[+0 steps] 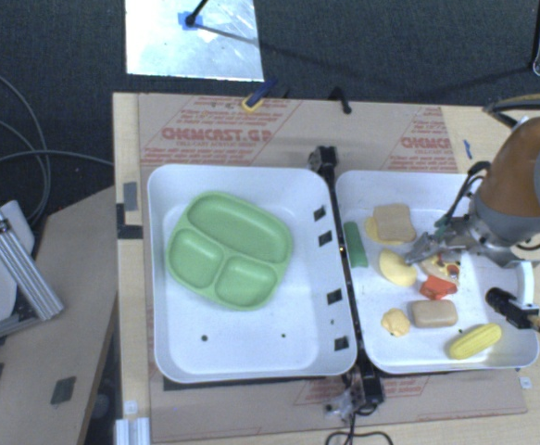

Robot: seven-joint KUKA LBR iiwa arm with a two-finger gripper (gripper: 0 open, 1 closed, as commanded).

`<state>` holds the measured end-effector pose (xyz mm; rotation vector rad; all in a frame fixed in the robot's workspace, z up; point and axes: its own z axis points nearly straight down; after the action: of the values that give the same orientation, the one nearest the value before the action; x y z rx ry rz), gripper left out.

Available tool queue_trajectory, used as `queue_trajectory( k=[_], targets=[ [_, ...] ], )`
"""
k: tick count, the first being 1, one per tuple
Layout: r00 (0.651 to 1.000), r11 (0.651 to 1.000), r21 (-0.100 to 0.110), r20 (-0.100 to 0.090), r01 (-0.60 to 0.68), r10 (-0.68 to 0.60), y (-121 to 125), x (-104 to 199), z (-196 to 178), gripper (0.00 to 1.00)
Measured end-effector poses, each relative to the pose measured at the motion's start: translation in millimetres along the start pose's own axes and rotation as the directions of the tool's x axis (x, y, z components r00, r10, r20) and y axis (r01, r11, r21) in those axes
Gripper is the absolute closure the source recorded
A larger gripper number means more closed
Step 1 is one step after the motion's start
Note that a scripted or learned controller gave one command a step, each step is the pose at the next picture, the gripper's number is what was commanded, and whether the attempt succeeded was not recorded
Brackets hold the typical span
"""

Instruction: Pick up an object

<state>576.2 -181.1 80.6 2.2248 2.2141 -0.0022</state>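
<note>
My gripper (424,248) hangs low in the right bin (506,360), reaching in from the right under the orange-banded wrist (526,167). Its tip is just right of a yellow piece (396,269) and above a red-orange item (438,287). A small white and red thing (449,268) lies right beneath the gripper body. A tan square slice (393,222) sits to the upper left of the tip. Nothing can be seen held by the gripper.
The right bin also holds a green stick (355,245) by its left wall, a small yellow lump (395,322), a tan block (433,313) and a yellow corn-like piece (474,340). A green divided plate (230,249) lies in the left bin (251,364).
</note>
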Motion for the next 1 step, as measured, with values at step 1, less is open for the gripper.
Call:
queue_trajectory(
  k=[1],
  targets=[
    [1.000,1.000,-0.010,0.001,0.005,-0.005,4.9,2.0,-17.8,1.00]
  ],
)
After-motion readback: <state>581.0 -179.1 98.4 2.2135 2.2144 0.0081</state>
